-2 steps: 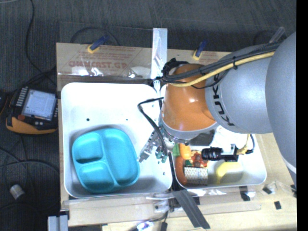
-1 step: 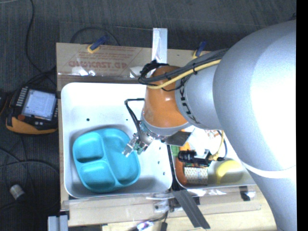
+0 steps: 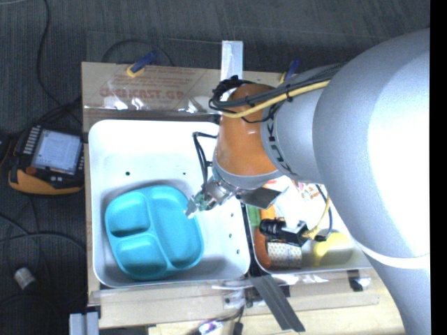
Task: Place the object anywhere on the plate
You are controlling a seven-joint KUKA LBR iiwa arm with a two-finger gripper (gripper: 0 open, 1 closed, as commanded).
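Observation:
A light blue plate with three compartments lies in the left white bin, towards its front. My gripper hangs under the orange-banded wrist, just over the plate's upper right rim. A small greenish bit shows at the gripper's tip, too small and blurred to tell what it is or whether it is held. The arm's large grey body covers most of the right side of the view.
The right bin holds several things close together: a yellow object, a speckled grey block, an orange item and a white and pink packet. A cardboard sheet lies behind the bins.

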